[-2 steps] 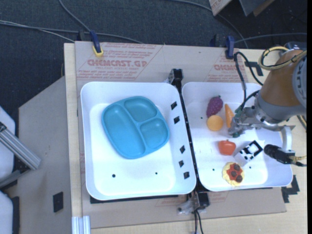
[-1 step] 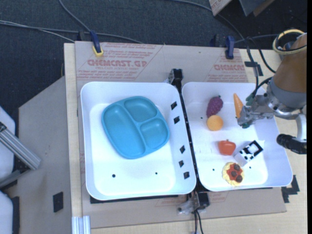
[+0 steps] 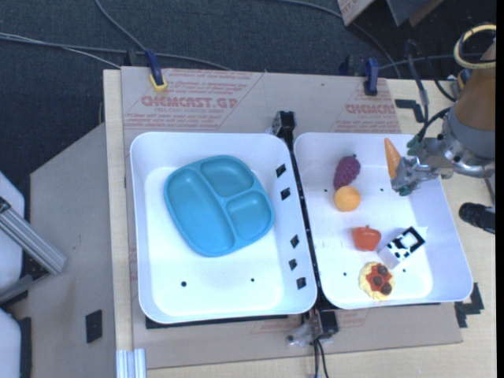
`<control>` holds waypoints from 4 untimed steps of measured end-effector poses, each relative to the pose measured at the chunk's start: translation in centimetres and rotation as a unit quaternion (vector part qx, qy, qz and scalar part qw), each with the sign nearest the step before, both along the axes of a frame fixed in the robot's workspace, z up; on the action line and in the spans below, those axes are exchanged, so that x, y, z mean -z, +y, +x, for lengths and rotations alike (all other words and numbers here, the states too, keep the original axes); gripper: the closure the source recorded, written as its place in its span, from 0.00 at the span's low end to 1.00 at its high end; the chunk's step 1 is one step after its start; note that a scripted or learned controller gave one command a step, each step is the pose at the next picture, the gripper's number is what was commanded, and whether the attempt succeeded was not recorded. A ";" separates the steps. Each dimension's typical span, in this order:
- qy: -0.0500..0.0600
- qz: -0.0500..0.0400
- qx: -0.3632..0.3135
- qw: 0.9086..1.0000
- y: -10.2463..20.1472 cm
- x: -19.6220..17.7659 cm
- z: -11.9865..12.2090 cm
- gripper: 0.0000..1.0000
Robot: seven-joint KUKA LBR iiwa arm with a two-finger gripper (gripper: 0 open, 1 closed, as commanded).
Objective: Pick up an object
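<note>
plate [image 3: 219,204] in left bin [image 3: 150,235]

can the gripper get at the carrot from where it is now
Probably yes. The gripper hangs over the right bin just beside the carrot, which lies alone by the bin's far wall; the grapes sit apart from it, so nothing blocks the way.

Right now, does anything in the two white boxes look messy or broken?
Nothing looks broken or spilled. The blue plate lies flat but turned crooked in the left bin. The toy foods sit loosely scattered in the right bin.
</note>
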State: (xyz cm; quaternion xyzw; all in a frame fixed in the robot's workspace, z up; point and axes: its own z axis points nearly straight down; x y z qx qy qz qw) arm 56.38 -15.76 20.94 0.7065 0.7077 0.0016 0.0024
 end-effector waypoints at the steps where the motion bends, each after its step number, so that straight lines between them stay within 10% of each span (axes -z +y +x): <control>1: -0.001 0.000 0.000 1.000 -0.2 -6.4 0.3 1.00; 4: 0.002 0.002 -0.002 1.000 15.7 -4.4 4.0 1.00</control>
